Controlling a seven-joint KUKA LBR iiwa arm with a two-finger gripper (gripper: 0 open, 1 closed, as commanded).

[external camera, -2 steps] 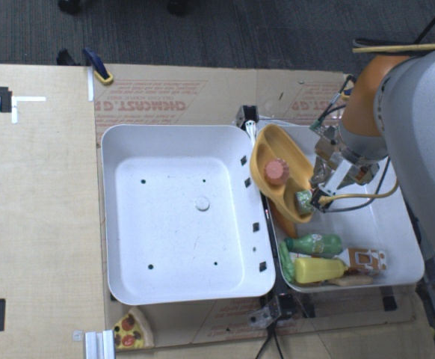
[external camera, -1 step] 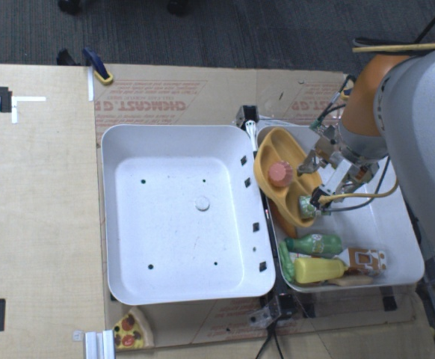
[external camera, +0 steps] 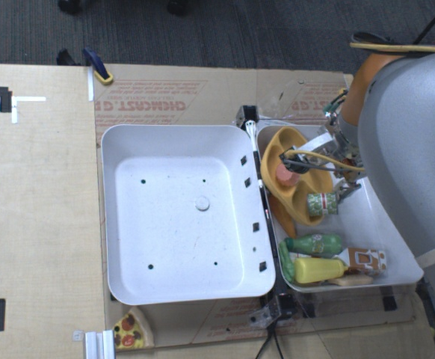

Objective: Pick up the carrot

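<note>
1. Apparently the carrot is the orange sliver in the right bin, wedged between the bin's left wall and the yellow bowl, mostly hidden.
2. The gripper hangs over the bowl, apart from the carrot (its opening is too blurred to tell).
3. The carrot is likely light, stiff and smooth, so it may slip.
4. The exposed middle, above the green bottle, looks like the best hold, taken across its width.
</note>
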